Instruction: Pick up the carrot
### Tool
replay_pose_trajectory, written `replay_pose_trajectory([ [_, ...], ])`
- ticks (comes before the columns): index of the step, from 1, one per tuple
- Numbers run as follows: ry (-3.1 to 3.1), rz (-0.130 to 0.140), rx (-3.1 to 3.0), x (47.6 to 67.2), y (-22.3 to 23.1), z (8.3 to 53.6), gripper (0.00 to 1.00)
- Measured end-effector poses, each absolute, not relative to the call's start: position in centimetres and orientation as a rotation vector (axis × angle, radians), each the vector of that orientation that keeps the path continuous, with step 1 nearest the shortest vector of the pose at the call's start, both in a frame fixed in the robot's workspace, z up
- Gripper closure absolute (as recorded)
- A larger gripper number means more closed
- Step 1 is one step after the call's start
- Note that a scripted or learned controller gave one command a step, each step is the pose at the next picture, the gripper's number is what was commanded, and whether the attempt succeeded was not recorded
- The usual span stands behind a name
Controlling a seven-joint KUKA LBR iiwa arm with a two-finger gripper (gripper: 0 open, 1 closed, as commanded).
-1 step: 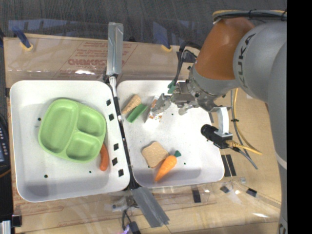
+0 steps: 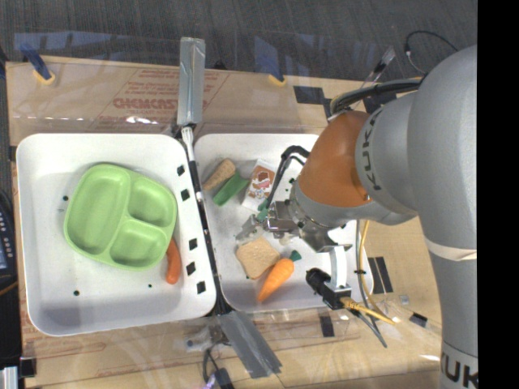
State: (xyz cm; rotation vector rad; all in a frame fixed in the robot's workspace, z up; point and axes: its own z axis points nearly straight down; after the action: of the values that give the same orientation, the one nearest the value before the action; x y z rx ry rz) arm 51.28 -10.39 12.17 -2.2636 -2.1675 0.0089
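The camera view looks down on two shallow white bins side by side. In the left white bin [image 2: 49, 298] lies a light green plastic plate with three compartments [image 2: 120, 215]; just beside its lower right edge is a small slim orange carrot-like piece [image 2: 173, 262], resting on the bin floor near the divider. The right white bin [image 2: 235, 302] holds a tan bread-roll-shaped piece [image 2: 219, 173], a green block [image 2: 232, 189] touching it, a small white printed packet [image 2: 260, 180], a slice of toast-coloured bread [image 2: 258, 257] and, touching the slice's lower right edge, a fat orange plastic carrot [image 2: 276, 277] lying tilted with its tip toward the bin's front wall.

The grey arm with its orange band reaches in from the right, and the gripper [image 2: 276, 220] hangs over the right bin, just above the bread slice and near the carrot's thick end. Whether it is open or closed cannot be told here; nothing orange sits in it.

This looks like the approach step. The next move probably calls for shifting toward the front wall, centring over the carrot's body, clear of the bread, then descending.
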Motion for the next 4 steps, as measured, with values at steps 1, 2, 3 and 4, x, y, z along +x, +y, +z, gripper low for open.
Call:
replay_pose_trajectory([
  [1,-2.149,-0.004,-2.291,47.8,-13.8,9.7,0.00],
  [2,-2.380,0.000,-2.053,47.7,-20.7,10.1,0.00],
  [3,-2.594,-0.005,-1.786,48.0,-17.5,9.6,0.00],
  [4,-2.333,-0.005,-2.111,47.9,-15.1,9.5,0.00],
])
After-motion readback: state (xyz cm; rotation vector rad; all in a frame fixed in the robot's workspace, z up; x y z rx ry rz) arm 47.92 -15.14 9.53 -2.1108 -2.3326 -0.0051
